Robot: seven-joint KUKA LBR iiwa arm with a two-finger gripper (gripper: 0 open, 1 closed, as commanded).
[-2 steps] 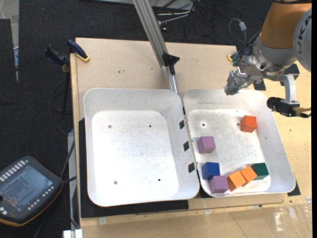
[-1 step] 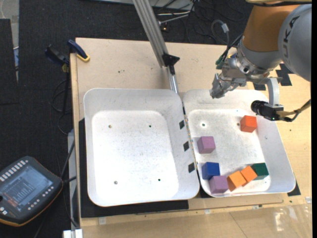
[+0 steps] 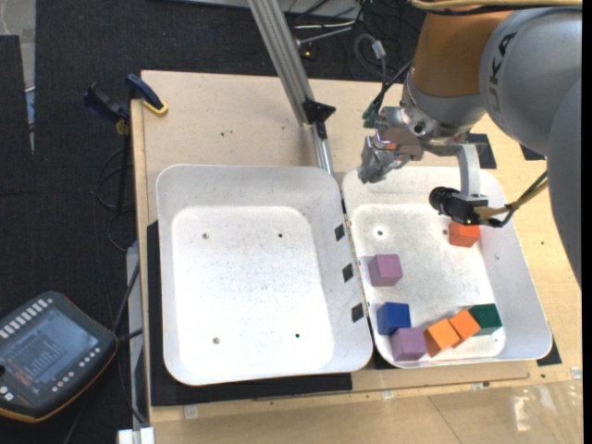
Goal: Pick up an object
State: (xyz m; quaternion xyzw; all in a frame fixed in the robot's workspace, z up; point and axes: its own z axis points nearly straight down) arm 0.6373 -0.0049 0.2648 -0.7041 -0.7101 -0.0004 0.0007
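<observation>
From the camera view I count two white bins on the surface [image 3: 231, 109]: the left bin [image 3: 185, 192] fills the middle of the frame, and the right bin [image 3: 518, 285] sits at the lower right, the two touching along their shared edge.

In the right bin I count six blocks. Two are purple: one purple block [image 3: 386, 269] near the bin's centre, and a second purple block [image 3: 408, 343] at the lower edge. One blue block [image 3: 393, 317] lies between those two, just above the lower one. Two are orange: an orange block [image 3: 444, 332] in the lower row, and another orange block [image 3: 464, 234] higher up toward the right side of the bin. One green block [image 3: 485, 319] ends the lower row on the right. The lower purple, orange and green blocks run in a slanted line, each touching or just beside the next.

All are small, plain-coloured cubes with matte faces.

The claw [image 3: 375, 166] hangs at the upper left corner of the right bin, over its rim, in the upper middle of the frame. Whether it is spread or pressed together I cannot tell; nothing shows between its tips. Every block lies below it in the frame. The centre purple block is nearest, and the lower row is well apart from it.
</observation>
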